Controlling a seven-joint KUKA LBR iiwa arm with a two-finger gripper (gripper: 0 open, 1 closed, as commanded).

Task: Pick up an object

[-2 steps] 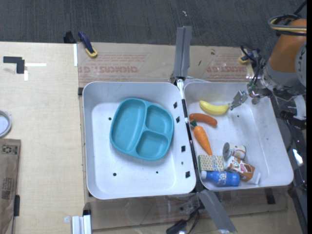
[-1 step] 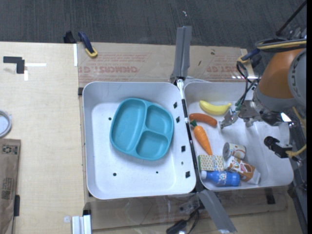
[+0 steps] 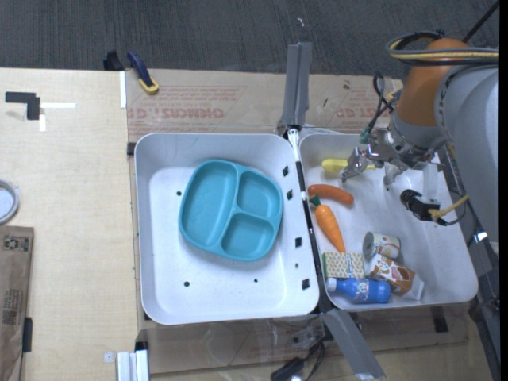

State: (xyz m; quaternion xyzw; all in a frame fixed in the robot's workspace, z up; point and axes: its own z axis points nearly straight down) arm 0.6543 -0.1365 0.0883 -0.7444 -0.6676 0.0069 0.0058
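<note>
The gripper (image 3: 371,163) is seen low over the right bin (image 3: 444,292), just beside a yellow object (image 3: 334,165). Its jaws are possibly parted; that cannot be told for certain. Nothing is seen gripped.

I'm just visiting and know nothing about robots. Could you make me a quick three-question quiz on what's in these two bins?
1. True or false: the blue plate lies in the left bin.
2. Which lies nearest the gripper? A) the carrot B) the yellow item C) the blue bottle
3. Fill in: the plate has ___ compartments.

Key
1. True.
2. B. The yellow item lies just beside the gripper, at the far end of the right bin; the carrot is mid-bin and the bottle at the near end.
3. Three.
</note>
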